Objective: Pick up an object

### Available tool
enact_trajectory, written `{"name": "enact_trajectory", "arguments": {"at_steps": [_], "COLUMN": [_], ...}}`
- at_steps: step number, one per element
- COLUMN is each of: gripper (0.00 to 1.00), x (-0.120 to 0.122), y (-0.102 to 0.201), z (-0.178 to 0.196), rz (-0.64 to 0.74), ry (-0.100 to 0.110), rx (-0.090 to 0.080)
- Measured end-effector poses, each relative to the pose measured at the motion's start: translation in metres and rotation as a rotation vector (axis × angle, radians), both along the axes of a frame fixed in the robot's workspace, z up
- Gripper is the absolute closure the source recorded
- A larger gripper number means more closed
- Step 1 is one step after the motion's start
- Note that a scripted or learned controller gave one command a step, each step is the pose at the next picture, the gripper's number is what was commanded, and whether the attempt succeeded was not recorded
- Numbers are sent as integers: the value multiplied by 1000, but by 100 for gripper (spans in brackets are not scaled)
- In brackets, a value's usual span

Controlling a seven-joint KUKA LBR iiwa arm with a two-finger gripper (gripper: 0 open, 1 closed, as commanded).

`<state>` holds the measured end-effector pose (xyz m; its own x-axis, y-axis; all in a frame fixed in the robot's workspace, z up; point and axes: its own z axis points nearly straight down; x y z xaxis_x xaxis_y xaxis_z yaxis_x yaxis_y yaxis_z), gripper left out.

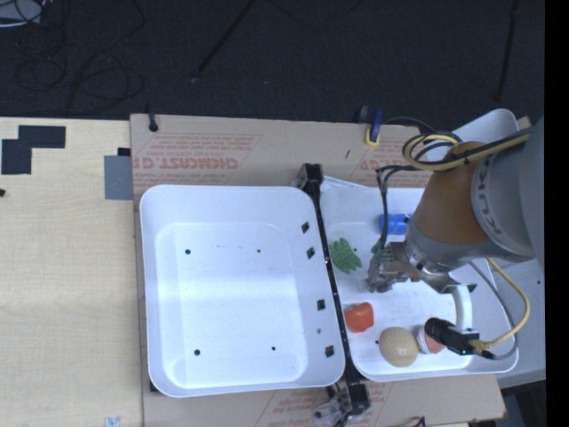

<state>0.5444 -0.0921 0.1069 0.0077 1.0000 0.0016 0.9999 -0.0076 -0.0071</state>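
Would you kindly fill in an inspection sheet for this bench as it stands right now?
Surface: two white bins side by side on cardboard; left bin, right bin.
Job's things: all in the right bin: green leafy item, red-orange item, beige round item, blue item partly behind the arm.
Clutter: nothing seen.
Gripper: gripper low in the right bin beside the green leafy item; holding nothing visible.
Cables: yellow cable looping along the arm; black leads on the dark floor above.
Surroundings: blue clamp at the cardboard's far edge.
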Motion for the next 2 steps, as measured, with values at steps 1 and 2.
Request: {"name": "enact_trajectory", "arguments": {"at_steps": [1,2], "gripper": [100,100], "x": [21,-1], "y": [84,48], "z": [183,107], "rz": [17,4], "ry": [-21,3], "rx": [1,-2]}}
